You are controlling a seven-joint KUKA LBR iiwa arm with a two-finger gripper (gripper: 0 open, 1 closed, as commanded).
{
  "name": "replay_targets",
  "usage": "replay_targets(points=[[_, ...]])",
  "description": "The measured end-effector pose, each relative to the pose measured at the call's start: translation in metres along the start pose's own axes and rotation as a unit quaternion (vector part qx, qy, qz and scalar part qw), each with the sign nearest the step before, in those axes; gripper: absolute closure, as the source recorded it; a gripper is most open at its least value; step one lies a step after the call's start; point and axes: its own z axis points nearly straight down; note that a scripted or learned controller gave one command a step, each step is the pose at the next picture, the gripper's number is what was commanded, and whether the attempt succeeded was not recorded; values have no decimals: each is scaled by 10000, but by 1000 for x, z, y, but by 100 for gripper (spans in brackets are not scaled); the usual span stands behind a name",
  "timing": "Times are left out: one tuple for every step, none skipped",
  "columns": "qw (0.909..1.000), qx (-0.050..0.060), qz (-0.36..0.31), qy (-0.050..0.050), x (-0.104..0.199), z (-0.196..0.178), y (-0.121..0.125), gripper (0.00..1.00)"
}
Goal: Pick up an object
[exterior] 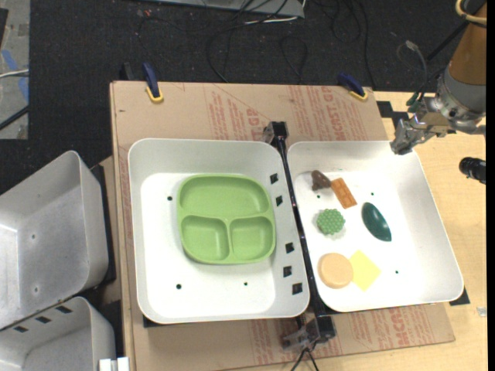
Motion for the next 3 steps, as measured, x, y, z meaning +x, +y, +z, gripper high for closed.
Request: replay_targets(points=[[10000,25,-20,8,51,9,-3,100],[10000,27,-30,17,111,2,-15,100],[10000,28,-20,12,156,-5,-23,100]])
